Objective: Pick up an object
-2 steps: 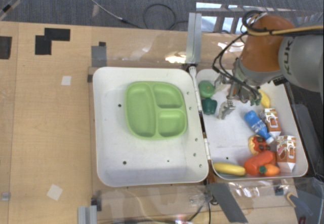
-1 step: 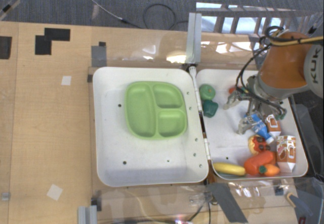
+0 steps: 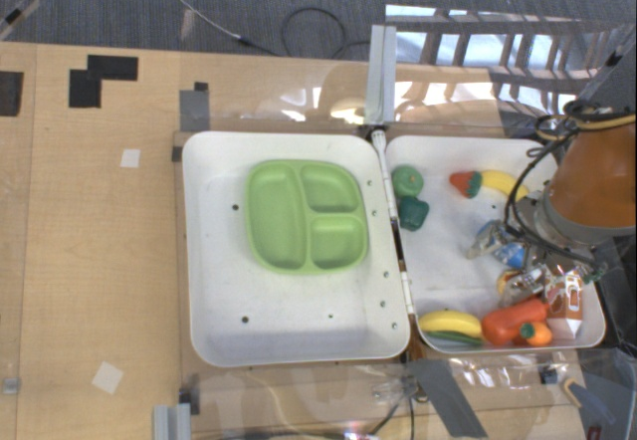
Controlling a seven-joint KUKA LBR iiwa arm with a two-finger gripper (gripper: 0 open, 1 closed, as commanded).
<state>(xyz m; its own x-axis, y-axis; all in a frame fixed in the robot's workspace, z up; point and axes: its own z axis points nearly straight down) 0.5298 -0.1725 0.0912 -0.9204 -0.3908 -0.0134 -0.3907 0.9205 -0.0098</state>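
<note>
From my remote station I view the counter (image 3: pixel 90 259) from above, with two shallow white bins side by side. The left bin (image 3: pixel 219 329) carries a green divided plate (image 3: pixel 305 216), lying flat near the bin's middle with its single large compartment toward the left. The right bin (image 3: pixel 438 269) carries the loose things. A green toy (image 3: pixel 407 180) and a darker teal piece (image 3: pixel 413 214) sit just beside the wall between the bins. A red-and-yellow toy (image 3: pixel 485 183) lies near the far wall, its long axis running left to right with the red end pointing left. A yellow banana (image 3: pixel 450 326) lies along the near wall, its long axis also left to right. Just right of it is an orange-red carrot (image 3: pixel 518 323), long axis left to right and slightly tilted, touching the banana's end. The arm (image 3: pixel 595 174) reaches in from the right, and its pincer (image 3: pixel 513 257) hangs low over the right half of this bin, among small blue and silver pieces; I cannot tell whether the pincer is open or closed.
</note>
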